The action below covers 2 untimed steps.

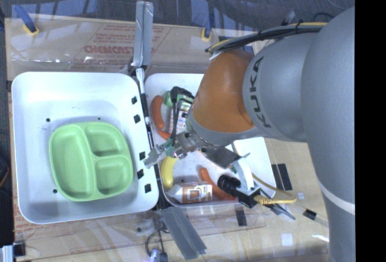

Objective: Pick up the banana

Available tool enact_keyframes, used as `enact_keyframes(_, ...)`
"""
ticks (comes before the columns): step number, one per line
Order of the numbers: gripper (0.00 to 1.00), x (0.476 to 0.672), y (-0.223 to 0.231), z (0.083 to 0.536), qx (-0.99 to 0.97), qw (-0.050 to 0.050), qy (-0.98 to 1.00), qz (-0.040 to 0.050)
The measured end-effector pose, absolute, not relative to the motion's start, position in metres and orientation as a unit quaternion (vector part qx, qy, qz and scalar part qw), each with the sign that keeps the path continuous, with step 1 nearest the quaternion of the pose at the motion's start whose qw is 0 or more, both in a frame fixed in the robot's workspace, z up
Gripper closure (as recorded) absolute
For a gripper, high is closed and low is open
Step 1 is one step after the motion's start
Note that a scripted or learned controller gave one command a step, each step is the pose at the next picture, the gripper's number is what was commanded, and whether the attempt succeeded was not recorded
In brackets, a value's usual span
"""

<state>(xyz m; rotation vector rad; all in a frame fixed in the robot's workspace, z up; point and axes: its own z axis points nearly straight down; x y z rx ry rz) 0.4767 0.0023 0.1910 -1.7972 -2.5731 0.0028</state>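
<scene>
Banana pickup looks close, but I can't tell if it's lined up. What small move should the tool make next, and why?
Probably ease down a little over the fruit. The tool sits just at the upper end of the banana, which lies on the floor of the right bin.

Well to the left of the pincer (163, 153) we see a green divided plate (90, 161) lying flat in the left white bin (30, 98). Under the pincer lies the right white bin (256, 149). Just beyond the pincer, near that bin's left wall, we find a long orange thing (158, 115). On the pincer's near right a bottle with an orange-brown label (194, 193) lies on its side by the bin's near wall, with another orange thing (208, 175) just beside it. Farther beyond the pincer a grey bar (143, 31) runs back from the gap between the bins. Both bins rest on the counter (72, 43), where we make out brown card with red print.
</scene>
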Motion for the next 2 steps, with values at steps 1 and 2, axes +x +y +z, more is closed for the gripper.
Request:
enact_keyframes(1, 0.0, 0.4767, 0.0023, 0.191, -0.573, 0.002, -0.82, 0.0009)
enact_keyframes(2, 0.0, 0.4767, 0.0023, 0.191, -0.573, 0.002, -0.82, 0.0009)
